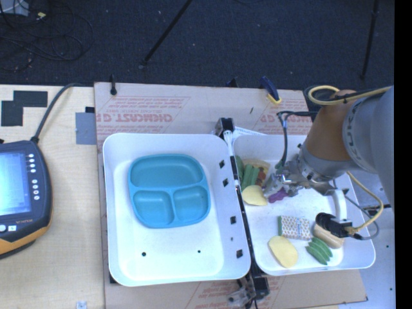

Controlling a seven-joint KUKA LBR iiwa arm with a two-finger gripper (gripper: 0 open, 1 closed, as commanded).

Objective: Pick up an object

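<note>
We see the gripper low in the right bin, near its far left part, and we cannot tell whether the claw is released or clenched. A small purple piece lies just beside it, with a pale yellow toy food and a green toy vegetable crowded close on the divider side. Nearer us lie a patterned square packet, a yellow potato-like piece and a green pea pod, well apart from the claw. The left bin holds a blue divided plate. The cardboard sheet bears red print, upside down and too blurred for us to read. A teach pendant rests at far left.
</note>
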